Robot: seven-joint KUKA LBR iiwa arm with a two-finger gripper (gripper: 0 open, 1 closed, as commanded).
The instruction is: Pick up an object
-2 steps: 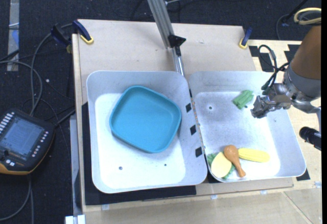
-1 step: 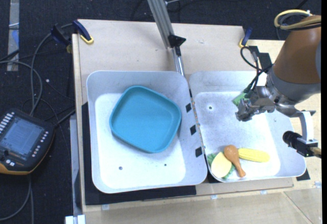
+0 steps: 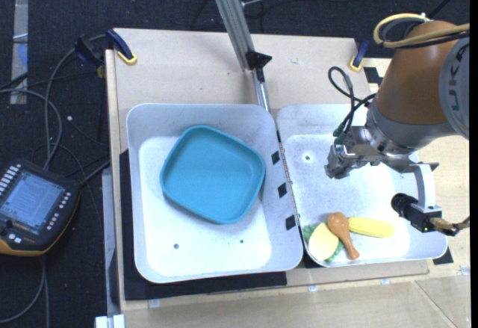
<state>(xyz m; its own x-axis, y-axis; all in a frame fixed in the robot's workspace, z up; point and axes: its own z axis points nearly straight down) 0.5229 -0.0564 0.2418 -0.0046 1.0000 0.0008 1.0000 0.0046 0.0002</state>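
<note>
Half-hidden claw, fingers indistinct.

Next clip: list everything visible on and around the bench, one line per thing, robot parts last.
shallow white bins: two, white, side by side on the bench
square blue plastic plate: one, blue, in the left bin
yellow corn-shaped toy: one, yellow, right bin, near edge
tan drumstick-shaped toy: one, tan-orange, right bin, beside the corn
pale yellow-green round toy: one, right bin's near left corner
handheld control pendant: one, black and orange, floor left of the bench
arm: one, grey and orange, above the right bin
gripper: one, dark, over the right bin
</note>
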